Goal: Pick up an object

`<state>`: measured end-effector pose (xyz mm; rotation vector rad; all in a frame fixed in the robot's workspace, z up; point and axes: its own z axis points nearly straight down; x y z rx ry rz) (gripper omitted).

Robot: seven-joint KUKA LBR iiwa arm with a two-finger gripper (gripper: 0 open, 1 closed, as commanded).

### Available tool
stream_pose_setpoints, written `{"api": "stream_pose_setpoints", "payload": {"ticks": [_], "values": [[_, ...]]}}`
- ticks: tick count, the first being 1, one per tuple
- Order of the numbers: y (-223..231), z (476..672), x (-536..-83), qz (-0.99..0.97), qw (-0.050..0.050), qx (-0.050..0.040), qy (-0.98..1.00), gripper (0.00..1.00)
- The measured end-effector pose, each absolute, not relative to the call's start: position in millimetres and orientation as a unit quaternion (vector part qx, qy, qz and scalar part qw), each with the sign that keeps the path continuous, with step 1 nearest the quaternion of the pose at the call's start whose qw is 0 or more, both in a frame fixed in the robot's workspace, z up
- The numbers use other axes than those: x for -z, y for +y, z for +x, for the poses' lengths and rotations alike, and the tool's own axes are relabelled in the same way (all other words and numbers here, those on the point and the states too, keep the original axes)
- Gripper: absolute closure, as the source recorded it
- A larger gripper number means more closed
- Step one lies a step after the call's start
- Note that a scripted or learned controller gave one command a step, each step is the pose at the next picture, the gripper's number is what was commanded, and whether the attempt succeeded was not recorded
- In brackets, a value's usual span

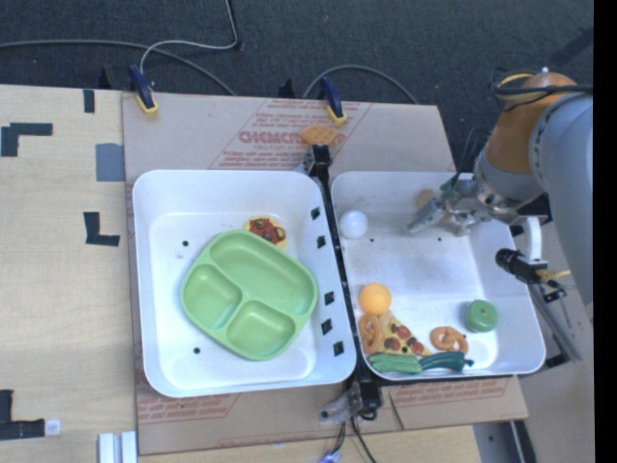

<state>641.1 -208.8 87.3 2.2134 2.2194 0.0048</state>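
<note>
My two grey metal fingers (424, 220) stood spread apart, tips pointing toward the left, low over the upper part of the right shallow white plastic bin (501, 355), with nothing between them. Just beyond the tips, near the bin's upper left corner, sat one small smooth white ball (354, 224), apart from me. Along the bin's near edge lay the rest: one round orange ball (374, 298), one flat pizza-like slice with red spots (393, 336), one brown pretzel-shaped piece (448, 338), one green round disc (481, 315), and one long green pod-like toy (416, 362), its long axis running left to right along the rim. The left white bin (154, 258) held one glossy light-green three-compartment plate (249, 293), tilted diagonally, and one small red-and-yellow piece (266, 229) just beside its far edge.
</note>
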Motion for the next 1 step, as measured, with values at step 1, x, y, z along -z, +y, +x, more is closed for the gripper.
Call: {"api": "stream_pose_setpoints", "payload": {"ticks": [1], "values": [[-187.5,669.3,-86.3,0.706,0.001,-0.0003,0.708,0.0]]}}
